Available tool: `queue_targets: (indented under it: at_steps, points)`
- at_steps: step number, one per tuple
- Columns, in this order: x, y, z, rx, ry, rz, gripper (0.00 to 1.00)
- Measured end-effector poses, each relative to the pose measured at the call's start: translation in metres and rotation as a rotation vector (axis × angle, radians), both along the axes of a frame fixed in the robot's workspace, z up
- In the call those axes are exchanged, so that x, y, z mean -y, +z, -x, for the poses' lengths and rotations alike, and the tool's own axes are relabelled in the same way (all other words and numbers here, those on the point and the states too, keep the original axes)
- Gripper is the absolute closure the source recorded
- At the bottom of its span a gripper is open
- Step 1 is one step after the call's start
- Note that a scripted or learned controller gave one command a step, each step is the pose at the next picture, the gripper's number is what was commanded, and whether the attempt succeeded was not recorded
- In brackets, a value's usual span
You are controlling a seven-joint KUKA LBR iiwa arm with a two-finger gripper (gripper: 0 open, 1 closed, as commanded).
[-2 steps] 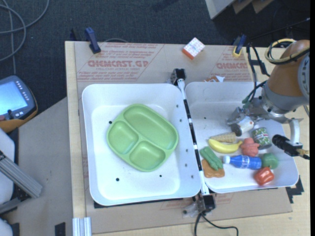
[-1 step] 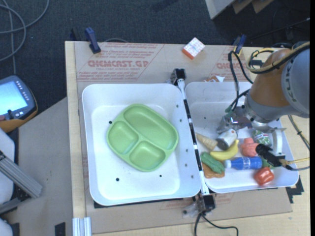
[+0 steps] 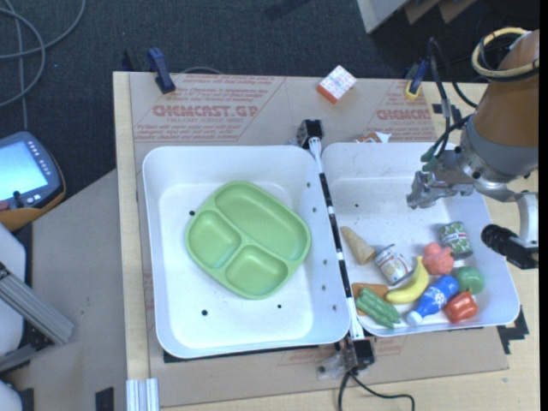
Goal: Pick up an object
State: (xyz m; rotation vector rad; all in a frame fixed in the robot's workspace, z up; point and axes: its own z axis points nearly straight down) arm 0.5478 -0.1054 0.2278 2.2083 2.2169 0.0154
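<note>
My gripper (image 3: pixel 425 193) hangs over the upper right part of the right bin (image 3: pixel 377 165), above bare bin floor. The toys lie below it toward the bin's front: a cone-shaped piece (image 3: pixel 358 245), a small can (image 3: pixel 393 264), a yellow banana (image 3: pixel 411 286), a red ball (image 3: pixel 438 259), a green-labelled can (image 3: pixel 455 239), a green pepper (image 3: pixel 469 279), a blue bottle (image 3: pixel 435 298), a red piece (image 3: pixel 461 307) and a green vegetable (image 3: pixel 377 306). Nothing shows between the fingers.
The left bin (image 3: pixel 171 255) holds a green divided plate (image 3: pixel 247 239). A small orange-and-white cube (image 3: pixel 336 84) lies on the bench behind the bins. A black clamp (image 3: pixel 310 132) sits at the rim between the bins.
</note>
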Motion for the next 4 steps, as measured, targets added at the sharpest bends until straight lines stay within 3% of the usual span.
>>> queue_targets:
  at_steps: [1,2,3,4]
  points:
    - [0.001,-0.009,0.002,-0.015,-0.003,-0.002,0.0]
    - [0.083,-0.061,0.046,-0.022,-0.011,-0.002,0.0]
    - [0.098,-0.116,0.022,0.011,-0.004,0.013,0.0]
    - [0.115,-0.144,0.005,-0.019,-0.001,-0.011,0.0]
